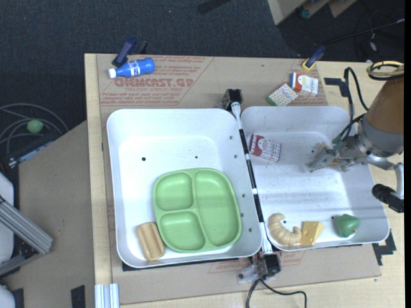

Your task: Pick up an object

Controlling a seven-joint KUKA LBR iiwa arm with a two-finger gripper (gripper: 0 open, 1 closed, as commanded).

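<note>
1. Nearest, along the front of the right bin (pixel 359 124), I see a croissant (pixel 284 231), a yellow piece (pixel 313 231) and a green object (pixel 346 224), all unlifted.
2. Farther back, my gripper (pixel 319 158) hangs low mid-bin; fingers narrow, holding nothing.
3. I judge this the approach; next I must choose a target, perhaps the red-and-white packet (pixel 264 147).

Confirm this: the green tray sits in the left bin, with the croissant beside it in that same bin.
Wrong on one count. The camera view shows the croissant in the right bin, near its front edge. The green tray does sit in the left bin.
</note>
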